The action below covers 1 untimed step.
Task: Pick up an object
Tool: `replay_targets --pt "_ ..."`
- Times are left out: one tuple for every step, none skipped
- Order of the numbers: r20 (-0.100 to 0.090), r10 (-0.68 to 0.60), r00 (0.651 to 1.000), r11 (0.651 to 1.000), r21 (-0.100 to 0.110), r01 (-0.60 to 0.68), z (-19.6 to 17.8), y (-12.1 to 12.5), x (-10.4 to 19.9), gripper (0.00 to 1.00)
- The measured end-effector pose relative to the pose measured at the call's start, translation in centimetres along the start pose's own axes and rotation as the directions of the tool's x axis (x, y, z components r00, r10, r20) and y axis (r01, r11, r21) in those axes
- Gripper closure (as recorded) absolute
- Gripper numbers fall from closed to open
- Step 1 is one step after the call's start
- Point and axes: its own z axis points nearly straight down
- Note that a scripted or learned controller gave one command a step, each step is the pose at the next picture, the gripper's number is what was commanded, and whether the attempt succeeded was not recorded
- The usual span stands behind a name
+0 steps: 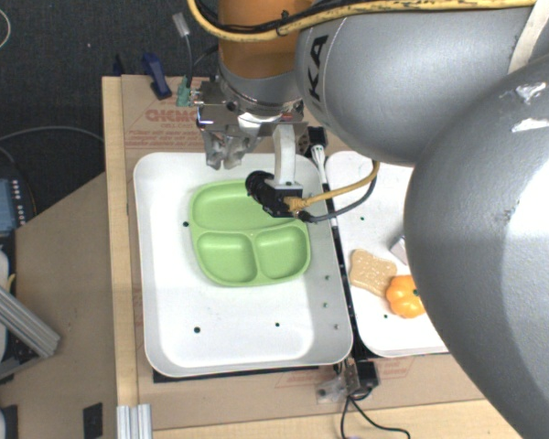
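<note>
From my screen, the gripper (224, 156) hung at the far side of the left bin (165, 273), over the bin's rim and just beyond the far edge of the green plate (238, 236). I could not tell whether it was spread or closed; the wrist above it hid too much. I saw nothing held in it.

The plate lay flat in the far middle of the left bin, with one long compartment on the far side and two smaller ones on the near side. Part of its right far corner was covered by the robot's own hardware.

In the right bin (393, 338), a piece of toast (372, 271) lay near the left wall, and an orange fruit (403, 295) sat touching it on the near right side. The arm (421, 80) covered most of that bin.
</note>
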Motion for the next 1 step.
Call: replay_targets --pt "-0.001 0.006 1.0 1.0 -0.004 -0.006 -1.36 -5.87 -4.94 1.0"
